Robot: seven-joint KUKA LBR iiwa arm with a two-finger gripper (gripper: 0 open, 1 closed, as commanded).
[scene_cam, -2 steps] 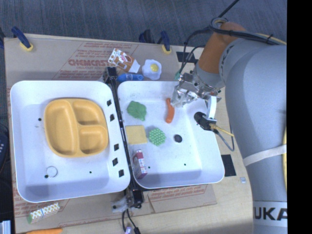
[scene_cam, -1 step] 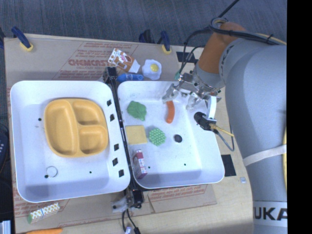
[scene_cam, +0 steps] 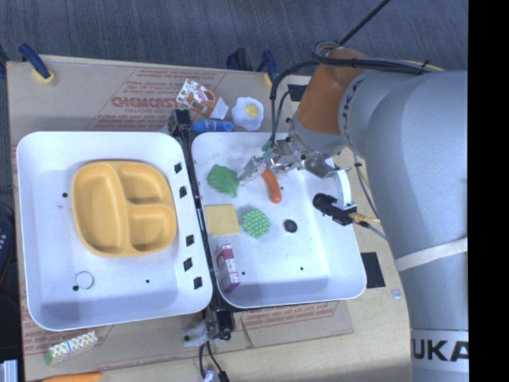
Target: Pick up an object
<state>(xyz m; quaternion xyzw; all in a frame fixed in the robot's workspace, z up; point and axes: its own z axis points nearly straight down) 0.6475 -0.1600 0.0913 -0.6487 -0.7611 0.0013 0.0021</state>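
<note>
Two shallow white bins are seen side by side on the cardboard-covered bench [scene_cam: 143, 94]. In the left white bin [scene_cam: 48, 293], a yellow three-compartment plastic tray [scene_cam: 123, 207] lies flat, towards the upper half.

The right white bin [scene_cam: 334, 269] holds several things: a leafy green plastic vegetable [scene_cam: 223, 180] near the upper left, a small orange carrot-shaped piece [scene_cam: 273, 186] just right of it, a pale yellow square sponge-like block [scene_cam: 222, 220], a round green knobbly ball [scene_cam: 256, 224] touching or just beside that block, a small dark disc [scene_cam: 290, 227], and a small pink-labelled bottle [scene_cam: 228, 266] lying near the lower left wall.

The grey arm with the orange band [scene_cam: 322, 102] reaches in from the right. The gripper [scene_cam: 266, 164] is lowered over the top of the right bin, between the green vegetable and the carrot piece, close above the carrot's upper end. Whether the fingers are spread or closed cannot be told; nothing is seen between them.

Behind the bins, a white-and-yellow egg-like toy [scene_cam: 249, 112] and a small printed packet [scene_cam: 196, 97] rest on the bench.
</note>
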